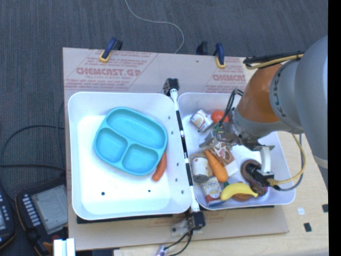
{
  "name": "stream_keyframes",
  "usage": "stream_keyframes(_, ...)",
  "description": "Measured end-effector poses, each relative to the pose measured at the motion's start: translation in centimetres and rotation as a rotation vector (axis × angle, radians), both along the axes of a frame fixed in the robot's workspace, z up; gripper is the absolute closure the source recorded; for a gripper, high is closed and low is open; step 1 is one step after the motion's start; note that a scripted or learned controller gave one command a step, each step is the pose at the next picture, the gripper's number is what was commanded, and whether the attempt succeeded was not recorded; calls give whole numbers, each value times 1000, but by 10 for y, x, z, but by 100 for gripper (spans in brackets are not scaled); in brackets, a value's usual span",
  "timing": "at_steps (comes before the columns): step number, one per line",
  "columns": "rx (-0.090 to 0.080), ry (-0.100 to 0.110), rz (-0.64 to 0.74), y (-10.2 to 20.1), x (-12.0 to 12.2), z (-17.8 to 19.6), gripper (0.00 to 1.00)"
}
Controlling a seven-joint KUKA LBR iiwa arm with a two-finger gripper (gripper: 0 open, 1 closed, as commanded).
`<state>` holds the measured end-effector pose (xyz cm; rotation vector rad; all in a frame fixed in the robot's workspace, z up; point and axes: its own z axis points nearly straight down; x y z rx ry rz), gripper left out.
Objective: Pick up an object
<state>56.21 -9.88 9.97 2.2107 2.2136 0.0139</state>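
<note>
While the pincer (pixel 217 137), grip unreadable, hangs over the right bin (pixel 285 193), the bench (pixel 128 71) stands on grey carpet (pixel 37 36).

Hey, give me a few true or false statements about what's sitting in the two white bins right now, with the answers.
1. The blue three-compartment plate lies in the left white bin. True.
2. A small orange carrot lies on that plate. False: it lies beside the plate, at its lower right edge.
3. The yellow banana lies in the right white bin. True.
4. The red ball sits in the left bin. False: it sits in the right bin, near the far edge.
</note>
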Motion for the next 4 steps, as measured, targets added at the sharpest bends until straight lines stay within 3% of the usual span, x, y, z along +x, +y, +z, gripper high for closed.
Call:
stream_keyframes(1, 3, 15, 0, 74, -6, 85, 100)
stream_keyframes(2, 3, 16, 0, 126, -1, 120, 100)
stream_keyframes(3, 1, 15, -1, 94, 72, 150, 100)
stream_keyframes(4, 3, 19, 1, 172, -9, 127, 100)
